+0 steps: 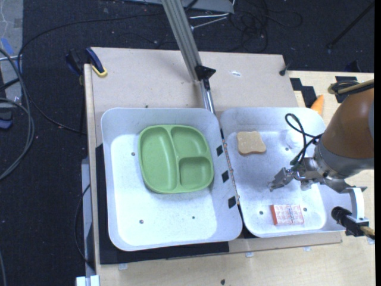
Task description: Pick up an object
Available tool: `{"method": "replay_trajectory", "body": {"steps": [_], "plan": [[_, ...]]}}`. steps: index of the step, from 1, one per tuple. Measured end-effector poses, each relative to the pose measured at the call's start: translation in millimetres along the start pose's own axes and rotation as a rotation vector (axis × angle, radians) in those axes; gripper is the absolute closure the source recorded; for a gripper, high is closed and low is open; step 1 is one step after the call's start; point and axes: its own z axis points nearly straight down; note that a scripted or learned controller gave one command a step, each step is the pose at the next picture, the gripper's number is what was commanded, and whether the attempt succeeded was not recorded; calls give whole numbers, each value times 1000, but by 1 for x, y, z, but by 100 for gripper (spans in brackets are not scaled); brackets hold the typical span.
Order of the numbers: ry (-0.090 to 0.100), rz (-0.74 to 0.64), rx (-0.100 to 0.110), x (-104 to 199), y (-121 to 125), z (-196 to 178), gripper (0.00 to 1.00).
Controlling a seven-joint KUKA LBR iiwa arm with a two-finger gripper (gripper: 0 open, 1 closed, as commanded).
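Gripper (278,182) hovering mid-right over the right bin (256,222), finger spread unclear, nothing visibly held; should be centring squarely over the red-patterned packet (287,214) before descending.

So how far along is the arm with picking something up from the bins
Nothing looks picked up yet. The bread slice and the red-and-white packet both lie flat on the right bin floor. In hand: the end effector sits low over that bin, between the two and touching neither. Left to do: settle on one, grasp it and lift. The green divided plate lies in the left bin.
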Motion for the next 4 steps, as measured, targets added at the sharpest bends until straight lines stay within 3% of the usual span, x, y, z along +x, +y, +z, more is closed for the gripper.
{"method": "replay_trajectory", "body": {"steps": [1,2,4], "plan": [[-3,0,-7,0,1,50,0],[-5,1,-13,-1,3,37,100],[-3,-4,-10,-5,12,-62,100]]}}
